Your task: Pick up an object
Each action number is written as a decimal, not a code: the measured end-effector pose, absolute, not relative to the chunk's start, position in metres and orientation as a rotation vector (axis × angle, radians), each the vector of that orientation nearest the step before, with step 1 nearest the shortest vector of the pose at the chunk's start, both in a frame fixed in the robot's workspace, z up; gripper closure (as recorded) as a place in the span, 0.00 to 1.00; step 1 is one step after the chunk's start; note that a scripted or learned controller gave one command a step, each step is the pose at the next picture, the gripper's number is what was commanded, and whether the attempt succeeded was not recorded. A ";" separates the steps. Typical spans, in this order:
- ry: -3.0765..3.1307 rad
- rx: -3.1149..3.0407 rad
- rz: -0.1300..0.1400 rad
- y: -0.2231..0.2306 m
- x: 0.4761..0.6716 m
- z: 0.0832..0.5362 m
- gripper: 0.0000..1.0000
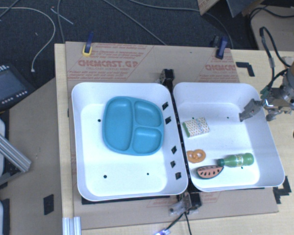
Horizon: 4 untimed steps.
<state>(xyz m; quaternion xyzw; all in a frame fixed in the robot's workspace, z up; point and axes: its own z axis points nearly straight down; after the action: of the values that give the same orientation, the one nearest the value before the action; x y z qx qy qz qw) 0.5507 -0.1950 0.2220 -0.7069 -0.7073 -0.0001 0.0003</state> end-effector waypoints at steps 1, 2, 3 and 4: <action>-2.217 -2.216 0.004 -0.190 0.552 0.160 0.00; -2.218 -2.217 0.003 -0.190 0.558 0.098 0.00; -2.219 -2.218 0.002 -0.189 0.557 0.084 0.00; -2.221 -2.220 -0.003 -0.189 0.559 0.096 1.00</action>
<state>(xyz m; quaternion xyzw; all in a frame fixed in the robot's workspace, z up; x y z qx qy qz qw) 0.5587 -0.1891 0.0964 -0.7069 -0.7073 -0.0008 0.0007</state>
